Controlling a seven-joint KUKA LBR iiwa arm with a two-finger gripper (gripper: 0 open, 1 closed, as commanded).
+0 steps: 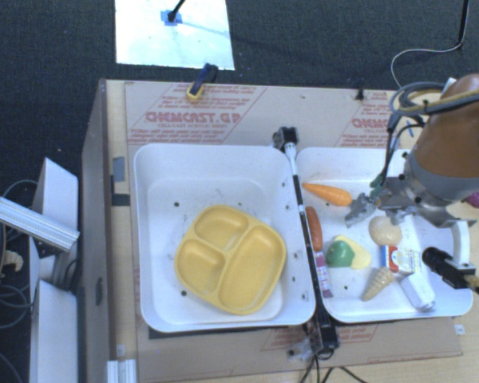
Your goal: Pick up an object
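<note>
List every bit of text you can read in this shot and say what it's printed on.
"CHEMCAST GP" in red, printed on the brown protective sheet behind the left bin.
The same red print repeats on the sheet behind the right bin, cut off by the arm and too partial to read.
Smaller red lines around both logos: too blurred to read.
Small carton in the right bin: red and blue markings, unreadable.

Arm (455, 134) cropped at right edge

yellow tray (231, 259) glossy smooth plastic; white bins (156, 214) matt plastic; carrot (327, 193) smooth plastic.
</note>
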